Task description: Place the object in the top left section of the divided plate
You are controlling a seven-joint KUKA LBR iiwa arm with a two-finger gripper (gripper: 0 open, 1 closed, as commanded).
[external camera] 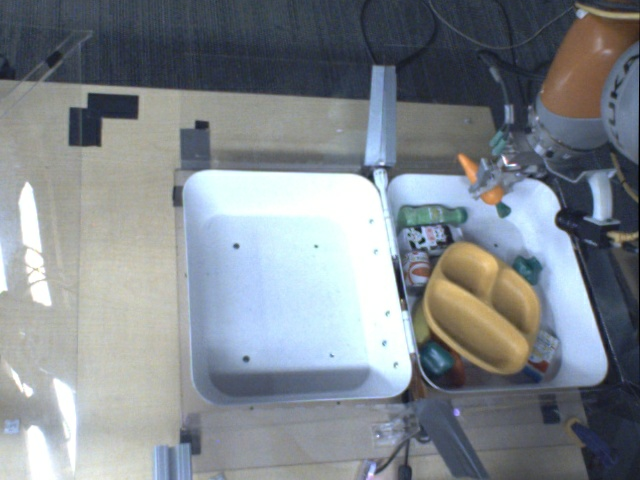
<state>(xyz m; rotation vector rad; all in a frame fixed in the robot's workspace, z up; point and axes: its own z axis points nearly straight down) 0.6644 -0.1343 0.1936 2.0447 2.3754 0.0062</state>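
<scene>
Well to the left of the yellow divided plate (482, 306) lies the left white bin (285, 368), its far rim level with the plate's own bin. A metal rail (381, 118) runs up from the seam between the two bins, up and left of the plate. The plate sits in the right white bin (585, 358), rounded lobes showing, lying across smaller things rather than flat on the bin floor. Just up and left of the plate are a green bottle (432, 214) on its side and, below it, a small printed carton (428, 236), which almost touches the plate's rim. A teal piece (435, 358) pokes out from under the plate's lower left edge. Up and right of the plate, well apart from it, the gripper (493, 173) hangs over the bin's far rim, its jaws pinching an orange carrot-like object (492, 195) with a green end; the object is nowhere on the plate. A second teal piece (527, 266) lies just right of the plate's upper edge.
</scene>
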